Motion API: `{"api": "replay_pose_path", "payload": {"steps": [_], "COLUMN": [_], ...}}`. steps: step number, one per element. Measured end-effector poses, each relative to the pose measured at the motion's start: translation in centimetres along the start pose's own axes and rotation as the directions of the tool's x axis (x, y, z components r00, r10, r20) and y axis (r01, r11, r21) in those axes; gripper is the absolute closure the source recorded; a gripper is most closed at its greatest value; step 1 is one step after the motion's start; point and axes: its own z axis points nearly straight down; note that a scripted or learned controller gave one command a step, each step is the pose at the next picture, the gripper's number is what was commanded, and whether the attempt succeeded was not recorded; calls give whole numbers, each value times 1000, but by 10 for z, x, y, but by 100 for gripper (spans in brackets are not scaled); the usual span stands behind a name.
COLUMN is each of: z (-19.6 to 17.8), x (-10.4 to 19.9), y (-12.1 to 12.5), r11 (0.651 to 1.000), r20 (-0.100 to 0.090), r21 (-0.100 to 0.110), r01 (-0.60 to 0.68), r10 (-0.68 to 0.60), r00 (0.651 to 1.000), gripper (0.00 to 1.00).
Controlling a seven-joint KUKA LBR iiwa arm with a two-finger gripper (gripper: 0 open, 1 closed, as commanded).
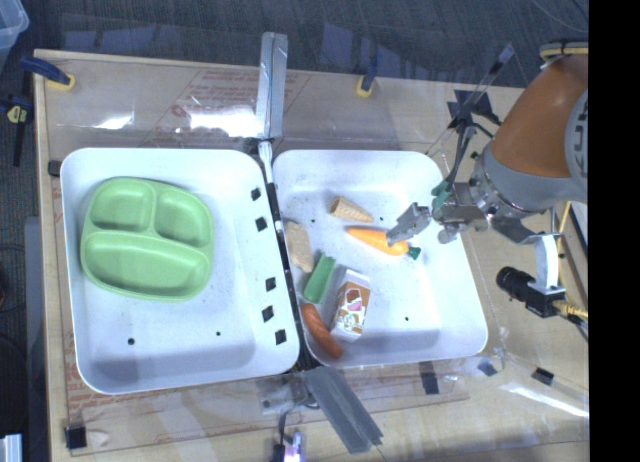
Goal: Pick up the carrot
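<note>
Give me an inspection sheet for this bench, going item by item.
Surface: wooden bench bearing two white bins, left bin and right bin.
Job's things: carrot lying in the right bin.
Clutter: green divided plate in the left bin; cone, green block, small carton and sausage in the right bin.
Grippers: pincer at the carrot's right end.
Cables: thin wires by the arm.
Surroundings: blue clamps on the bench's left edge.
</note>
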Motion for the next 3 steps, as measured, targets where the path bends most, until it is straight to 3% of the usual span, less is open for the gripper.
{"api": "replay_pose_path", "payload": {"steps": [1, 2, 3], "z": [120, 137, 128], "x": [-1, 0, 0], "y": [59, 46, 46], "r11": [997, 942, 944], "r20": [1, -2, -3], "r21": [-6, -28, -24], "r01": [-74, -335, -330], "r10": [74, 335, 330], "r00": [997, 942, 944], "gripper": [0, 0, 100]}}
